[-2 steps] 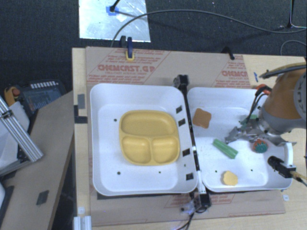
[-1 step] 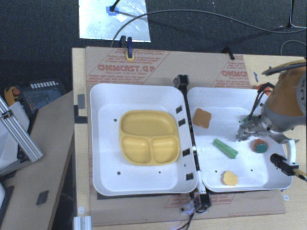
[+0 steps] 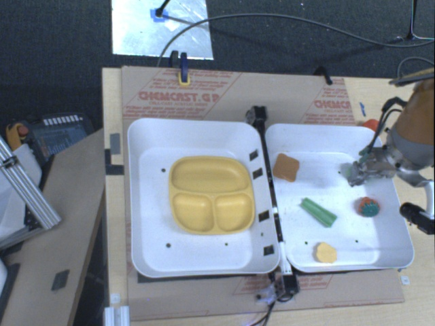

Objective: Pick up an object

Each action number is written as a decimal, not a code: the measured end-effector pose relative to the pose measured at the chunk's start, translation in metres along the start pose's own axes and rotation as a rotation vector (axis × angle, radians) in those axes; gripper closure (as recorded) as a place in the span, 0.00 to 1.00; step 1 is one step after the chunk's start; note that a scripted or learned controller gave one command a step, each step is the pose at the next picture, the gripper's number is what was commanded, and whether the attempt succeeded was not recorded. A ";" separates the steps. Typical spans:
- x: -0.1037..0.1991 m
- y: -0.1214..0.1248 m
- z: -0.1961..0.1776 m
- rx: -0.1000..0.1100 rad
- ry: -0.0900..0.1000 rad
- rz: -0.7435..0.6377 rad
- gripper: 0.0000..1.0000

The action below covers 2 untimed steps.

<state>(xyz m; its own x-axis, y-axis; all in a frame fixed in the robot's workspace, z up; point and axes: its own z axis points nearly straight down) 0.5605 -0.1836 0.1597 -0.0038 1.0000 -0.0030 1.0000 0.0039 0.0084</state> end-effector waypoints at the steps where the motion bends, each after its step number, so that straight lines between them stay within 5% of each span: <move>1: 0.004 0.007 -0.046 0.001 0.001 -0.001 1.00; 2: 0.004 0.009 -0.077 0.003 0.001 -0.001 1.00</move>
<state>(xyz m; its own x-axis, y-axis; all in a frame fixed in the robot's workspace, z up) 0.5684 -0.1797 0.2364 -0.0048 1.0000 -0.0017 1.0000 0.0048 0.0053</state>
